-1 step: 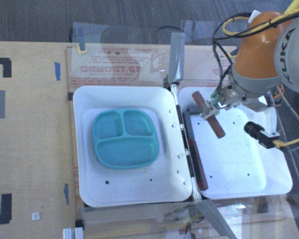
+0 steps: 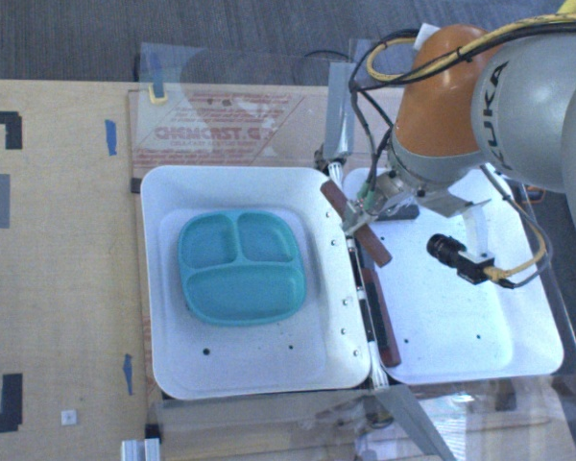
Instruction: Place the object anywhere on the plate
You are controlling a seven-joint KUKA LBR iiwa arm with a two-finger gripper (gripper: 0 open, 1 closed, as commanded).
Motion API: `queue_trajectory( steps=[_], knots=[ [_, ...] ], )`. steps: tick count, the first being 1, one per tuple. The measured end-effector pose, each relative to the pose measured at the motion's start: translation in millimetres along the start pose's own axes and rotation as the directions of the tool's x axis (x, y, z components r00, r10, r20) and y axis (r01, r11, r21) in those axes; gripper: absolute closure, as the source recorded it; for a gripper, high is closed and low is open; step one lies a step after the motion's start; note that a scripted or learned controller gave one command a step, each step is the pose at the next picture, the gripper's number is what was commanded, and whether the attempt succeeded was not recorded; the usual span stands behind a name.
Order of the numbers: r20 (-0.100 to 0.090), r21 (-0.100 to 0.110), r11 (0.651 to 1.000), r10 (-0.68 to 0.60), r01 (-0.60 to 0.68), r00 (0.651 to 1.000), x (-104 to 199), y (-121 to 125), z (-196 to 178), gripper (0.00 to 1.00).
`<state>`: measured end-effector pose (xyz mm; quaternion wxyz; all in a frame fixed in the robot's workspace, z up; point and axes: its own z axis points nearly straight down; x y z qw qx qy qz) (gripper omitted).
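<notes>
A teal plate (image 2: 240, 267) with three compartments lies in the left white bin (image 2: 163, 209); nothing lies on it. A flat brown stick (image 2: 376, 250) slants across the divider between the two bins, one end over the left bin's right rim and the other over the right bin. My gripper (image 2: 370, 205) hangs directly over the middle of this stick, under the orange wrist band (image 2: 442, 75). Whether the stick is gripped is hidden by the wrist. The gripper is about a hand's width to the right of the plate.
A long dark brown rod (image 2: 382, 320) lies along the left wall of the right bin (image 2: 480, 344), below the stick. A black cylinder on a cable (image 2: 456, 255) hangs from the arm over the right bin. Cables loop above the wrist.
</notes>
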<state>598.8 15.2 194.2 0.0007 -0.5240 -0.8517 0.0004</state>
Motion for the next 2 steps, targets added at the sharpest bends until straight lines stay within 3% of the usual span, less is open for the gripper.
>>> queue_trajectory(
  steps=[1,2],
  knots=[
    [0.0,0.0,0.99,-0.141,0.141,0.99,72.2,19.0,9.9,1.0],
    [0.001,-0.001,0.99,-0.141,0.141,0.99,71.9,19.1,9.3,0.0]
  ],
)
